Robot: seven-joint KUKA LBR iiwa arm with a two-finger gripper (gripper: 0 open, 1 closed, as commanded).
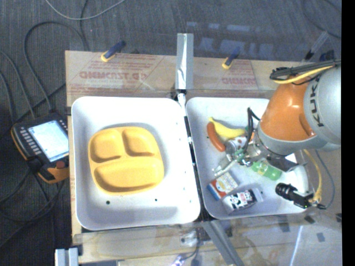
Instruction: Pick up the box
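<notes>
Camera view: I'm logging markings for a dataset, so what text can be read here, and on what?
"KUK", cut off by the frame edge: on the arm.
Red print on the cardboard: reversed and too faint to read.
Labels on the box and carton: too small.
Pendant screen: blurred.

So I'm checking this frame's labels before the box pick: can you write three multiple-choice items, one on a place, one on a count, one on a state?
1. Where is the yellow tray?
A. left bin
B. right bin
C. on the floor

2. How many compartments does the tray have?
A. two
B. three
C. five

3. How does the small box sit?
A. held up between the fingers
B. lying on the right bin's floor
C. resting on the tray

Key: 1 A, it sits in the left bin. 2 B, ridges split it into three. 3 B, it lies flat below the gripper, near the banana.
</notes>
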